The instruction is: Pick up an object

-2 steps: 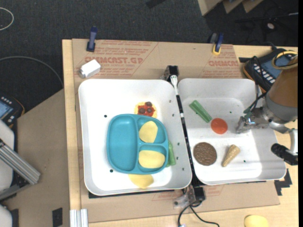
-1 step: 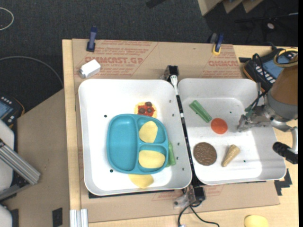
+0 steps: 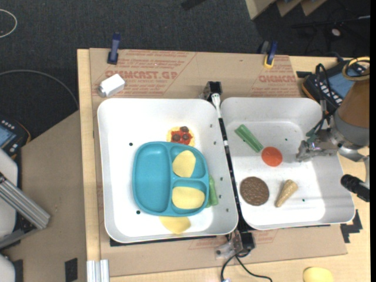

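Left bin point(image 3: 114, 157) holds blue divided tray point(image 3: 154, 178). Right bin point(image 3: 329, 204): gripper point(image 3: 308, 150) at 3 o'clock edge, grip state can't tell, nothing seen in it. Brown disc point(image 3: 254, 190) at 7, green stick point(image 3: 248, 138) at 11, cone point(image 3: 286, 192) at 6, red ball point(image 3: 271, 156) center.

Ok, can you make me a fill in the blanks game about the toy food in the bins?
1. The blue tray lies in the ____ bin.
2. The brown cookie lies beside the ice cream ____.
3. The round toy next to the green stick is colored ____.
4. The tray's two small compartments hold ____ pieces.

Missing words: left; cone; orange; yellow
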Tool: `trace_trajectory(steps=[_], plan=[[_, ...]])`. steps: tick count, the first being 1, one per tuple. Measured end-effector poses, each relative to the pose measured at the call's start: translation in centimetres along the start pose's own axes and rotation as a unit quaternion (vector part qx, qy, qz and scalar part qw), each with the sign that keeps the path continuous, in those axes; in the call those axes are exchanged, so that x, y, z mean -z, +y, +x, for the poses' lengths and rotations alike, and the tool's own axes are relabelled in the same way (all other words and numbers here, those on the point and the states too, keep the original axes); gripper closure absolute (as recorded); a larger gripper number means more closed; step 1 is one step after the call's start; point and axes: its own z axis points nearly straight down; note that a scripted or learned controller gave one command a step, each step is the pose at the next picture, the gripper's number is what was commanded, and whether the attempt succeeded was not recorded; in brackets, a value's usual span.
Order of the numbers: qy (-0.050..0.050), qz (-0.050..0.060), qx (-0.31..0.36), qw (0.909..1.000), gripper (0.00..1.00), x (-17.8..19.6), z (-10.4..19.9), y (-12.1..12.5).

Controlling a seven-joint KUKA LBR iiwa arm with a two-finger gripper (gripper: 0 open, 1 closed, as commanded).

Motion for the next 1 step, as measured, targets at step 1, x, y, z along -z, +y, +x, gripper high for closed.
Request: trace_trajectory(steps=[1], plan=[[-0.001, -0.001, 0.000, 1.0000, 1.00, 1.01, -0.04, 0.04]])
